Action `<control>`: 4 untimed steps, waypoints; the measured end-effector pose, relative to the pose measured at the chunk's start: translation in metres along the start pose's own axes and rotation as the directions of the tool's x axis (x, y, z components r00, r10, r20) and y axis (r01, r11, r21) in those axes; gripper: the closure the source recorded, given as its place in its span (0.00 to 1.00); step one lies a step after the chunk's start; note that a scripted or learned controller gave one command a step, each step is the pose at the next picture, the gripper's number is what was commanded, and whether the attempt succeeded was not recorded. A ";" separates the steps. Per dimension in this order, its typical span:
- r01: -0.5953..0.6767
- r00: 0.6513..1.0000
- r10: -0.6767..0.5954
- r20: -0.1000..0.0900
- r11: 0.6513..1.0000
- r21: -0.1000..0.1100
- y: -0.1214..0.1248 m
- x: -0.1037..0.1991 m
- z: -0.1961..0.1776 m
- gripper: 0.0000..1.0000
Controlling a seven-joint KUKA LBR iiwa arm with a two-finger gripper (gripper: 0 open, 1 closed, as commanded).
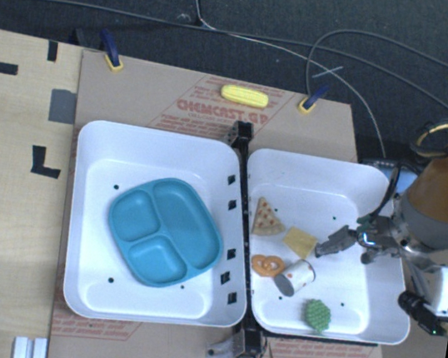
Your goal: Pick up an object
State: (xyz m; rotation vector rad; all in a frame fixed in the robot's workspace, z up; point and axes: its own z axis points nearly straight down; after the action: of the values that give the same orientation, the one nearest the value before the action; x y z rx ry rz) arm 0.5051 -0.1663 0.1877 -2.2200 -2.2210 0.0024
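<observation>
Over right bin (375, 185): fingers (333, 244) state unclear, near flat yellow wedge (300, 242); bumpy green lump (318, 315) apart

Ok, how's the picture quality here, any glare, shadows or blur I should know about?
In the camera view, lighting is even and soft; the white bins look bright but keep their edges, with faint shadows under the blue tray. The whole frame is slightly soft, so the gripper and small items like the green piece lack fine detail.

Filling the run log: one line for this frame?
end effector: over right bin, beside cheese wedge | grasp: none seen | left bin: blue tray
</observation>
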 end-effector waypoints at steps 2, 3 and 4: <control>0.002 1.000 -0.002 0.002 1.000 -0.007 -0.009 0.001 0.104 0.00; 0.001 1.000 -0.001 0.003 1.000 -0.008 -0.009 0.000 0.091 1.00; 0.000 1.000 0.000 0.002 1.000 -0.005 -0.005 -0.010 0.036 1.00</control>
State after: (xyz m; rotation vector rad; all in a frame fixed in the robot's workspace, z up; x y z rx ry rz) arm 0.5004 -0.1760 0.1517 -2.2235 -2.2248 -0.0018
